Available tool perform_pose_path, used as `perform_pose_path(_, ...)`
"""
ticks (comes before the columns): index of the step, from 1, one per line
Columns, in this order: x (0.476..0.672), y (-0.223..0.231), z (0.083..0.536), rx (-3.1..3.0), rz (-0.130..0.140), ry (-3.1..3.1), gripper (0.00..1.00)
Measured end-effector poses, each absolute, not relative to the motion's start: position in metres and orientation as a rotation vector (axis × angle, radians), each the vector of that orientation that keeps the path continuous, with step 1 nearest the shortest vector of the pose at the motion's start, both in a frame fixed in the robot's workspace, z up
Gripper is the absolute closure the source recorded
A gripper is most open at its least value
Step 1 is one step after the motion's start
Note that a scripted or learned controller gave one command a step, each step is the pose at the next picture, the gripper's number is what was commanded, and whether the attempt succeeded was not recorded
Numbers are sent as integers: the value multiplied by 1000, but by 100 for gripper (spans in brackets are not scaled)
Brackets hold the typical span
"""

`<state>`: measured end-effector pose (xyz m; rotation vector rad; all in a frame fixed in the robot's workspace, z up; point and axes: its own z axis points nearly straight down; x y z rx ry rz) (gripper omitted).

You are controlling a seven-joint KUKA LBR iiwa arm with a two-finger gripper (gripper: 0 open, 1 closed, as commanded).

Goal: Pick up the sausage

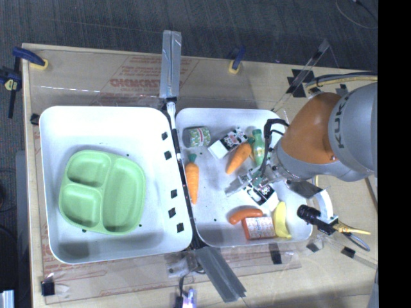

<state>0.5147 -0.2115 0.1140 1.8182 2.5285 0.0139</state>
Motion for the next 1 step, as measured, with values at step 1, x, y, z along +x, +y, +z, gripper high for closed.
perform_pose_path(1, 478, -166, 92, 1805, 1, 2568, 0)
